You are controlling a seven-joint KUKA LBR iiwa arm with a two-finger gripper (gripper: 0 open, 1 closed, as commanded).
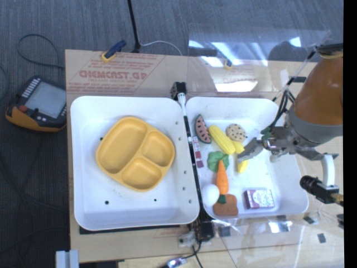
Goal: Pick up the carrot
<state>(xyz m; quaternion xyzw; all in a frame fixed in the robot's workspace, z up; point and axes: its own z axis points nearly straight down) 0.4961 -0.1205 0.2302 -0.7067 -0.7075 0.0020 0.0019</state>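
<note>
Lying lengthwise, carrot [222, 177] points its tip down-frame.

You have the carrot [222, 175] lying flat in the right bin: an orange taper with a green leafy top, its leaves toward the far side and its tip toward the near side. It sits to the camera's left of the gripper [249, 151] and slightly nearer the front edge, not touching it.
</note>
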